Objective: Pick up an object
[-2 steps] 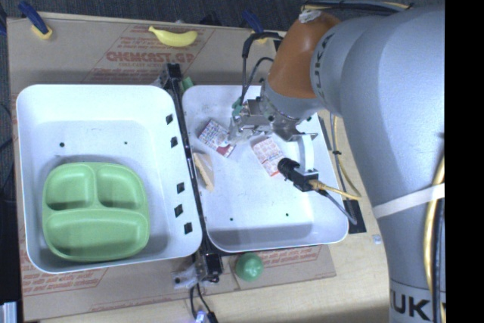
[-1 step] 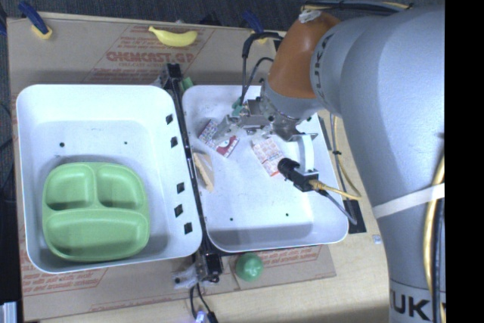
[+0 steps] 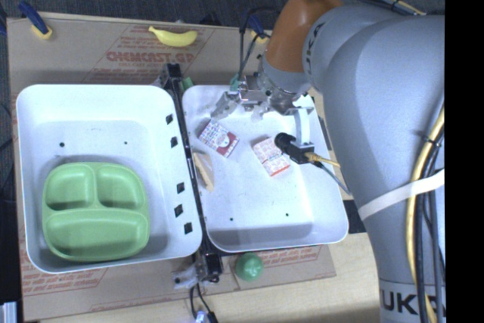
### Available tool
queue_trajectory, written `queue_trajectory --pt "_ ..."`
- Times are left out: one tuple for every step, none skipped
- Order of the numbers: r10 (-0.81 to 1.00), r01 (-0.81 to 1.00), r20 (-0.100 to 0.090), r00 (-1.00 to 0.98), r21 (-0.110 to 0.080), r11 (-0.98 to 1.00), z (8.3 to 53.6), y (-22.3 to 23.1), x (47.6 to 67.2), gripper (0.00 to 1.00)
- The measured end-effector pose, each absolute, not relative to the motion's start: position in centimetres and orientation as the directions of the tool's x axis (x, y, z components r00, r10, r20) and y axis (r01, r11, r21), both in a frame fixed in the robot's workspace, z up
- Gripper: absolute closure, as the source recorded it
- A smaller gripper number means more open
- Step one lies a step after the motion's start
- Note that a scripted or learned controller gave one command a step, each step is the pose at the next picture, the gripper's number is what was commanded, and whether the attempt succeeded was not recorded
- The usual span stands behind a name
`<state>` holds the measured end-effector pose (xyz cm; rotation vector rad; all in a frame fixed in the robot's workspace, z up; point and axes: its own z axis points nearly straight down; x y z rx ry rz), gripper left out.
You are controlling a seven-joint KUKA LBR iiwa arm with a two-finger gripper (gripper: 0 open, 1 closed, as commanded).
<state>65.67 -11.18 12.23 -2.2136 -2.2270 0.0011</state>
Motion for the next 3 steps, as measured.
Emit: queue_trajectory --pt "1.000 1.000 0.001 -0.007 -0.007 0.007 9.1 -9.3 50.5 0.00" --pt "1.000 1.000 0.001 -0.004 -0.001 0.004 9.2 -10.2 58.8 0.00" --pt "1.000 1.000 0.001 -0.007 -0.003 0.007 10.2 -10.2 58.8 1.00"
